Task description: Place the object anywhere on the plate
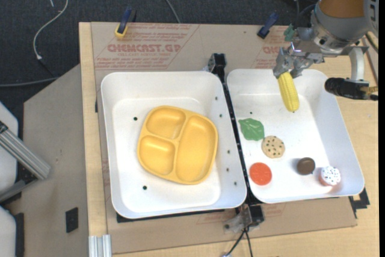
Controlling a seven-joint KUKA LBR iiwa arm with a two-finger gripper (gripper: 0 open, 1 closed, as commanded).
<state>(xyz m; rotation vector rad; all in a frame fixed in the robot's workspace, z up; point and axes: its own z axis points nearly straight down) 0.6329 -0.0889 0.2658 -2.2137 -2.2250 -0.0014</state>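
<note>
Your pincer point(291, 71) holds the corn point(289, 92) by its top end, hanging lengthwise. You find the yellow plate point(178, 144) well to its left.

Jaws point(293, 67) grip corn point(289, 92) over rt bin point(346, 129).

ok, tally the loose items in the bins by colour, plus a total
Yellow: 2, the plate in the left bin and the corn cob hanging from the gripper over the right bin
Green: 1, leaf piece
Tan: 1, cookie
Red-orange: 1, round slice
Brown: 1, ball
White with dots: 1, small piece
Total: 7
</note>
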